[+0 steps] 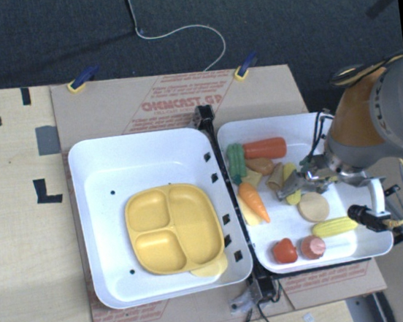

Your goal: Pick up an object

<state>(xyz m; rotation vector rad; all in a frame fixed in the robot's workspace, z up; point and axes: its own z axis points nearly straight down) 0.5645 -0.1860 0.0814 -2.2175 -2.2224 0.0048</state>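
White plastic bins sit side by side on a cardboard sheet (179, 100) clipped over the bench, seen from above. Nearest the camera in the right bin (360, 250), a red tomato-shaped toy (285, 251) and a small red-and-tan cylinder (313, 247) lie along the front wall, with a yellow corn cob (334, 227) just behind them. A pale round disc (314, 208) rests a little farther in, directly below the gripper (305, 180), which hangs low over the middle of the bin on the grey arm (373, 123) reaching in from the right. Whether its claw is open or closed cannot be told from this angle. A small yellow piece (293, 197) lies at its tip, and a brown-and-yellow lump (278, 176) sits just to its left. An orange carrot (253, 203) lies farther left near the divider, a green vegetable (237, 162) beyond it, and a long red-orange piece (265, 148) against the far side. The left bin (92, 171) holds a yellow divided plate (173, 226).
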